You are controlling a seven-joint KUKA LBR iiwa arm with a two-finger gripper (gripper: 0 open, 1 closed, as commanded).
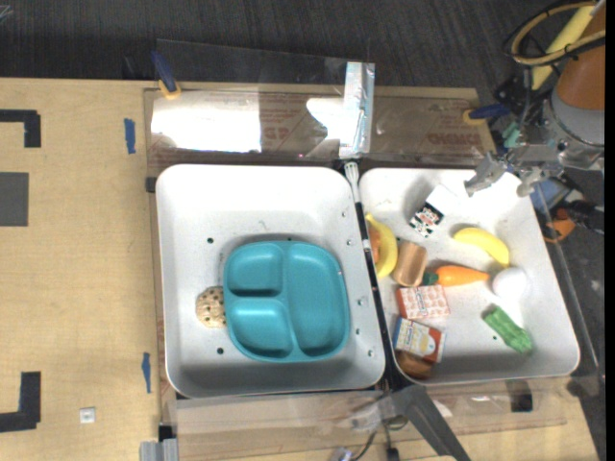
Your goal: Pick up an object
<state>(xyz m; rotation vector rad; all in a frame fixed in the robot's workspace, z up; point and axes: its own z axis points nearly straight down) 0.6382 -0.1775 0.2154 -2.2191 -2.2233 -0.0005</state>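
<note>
The gripper (504, 175) hangs over the far right corner of the right bin (557, 296), at the end of the grey arm (577, 128) that comes in from the right. Nothing is seen in its grasp, and the view is too blurred there to tell whether it is open or closed.

Every loose object lies on a bin floor, apart from the gripper. Closest to it is a small white box (426, 217) with dark print, lying tilted in the far half of the right bin. Nearer the camera and to the right of the box lies a banana (482, 245). A second yellow fruit (384, 248) rests against the bin's left wall, touching a brown tube (411, 262). A carrot (459, 276) lies just beside the tube, pointing right toward a white ball (509, 282). A green piece (506, 328) lies slanted near the right wall. Two red-and-white cartons (423, 303) sit one behind the other near the front left corner (the nearer one overlaps something brown that I cannot make out).

The left bin (183, 209) holds a teal divided plate (285, 299) lying flat, with a cookie (210, 305) touching its left edge.
</note>
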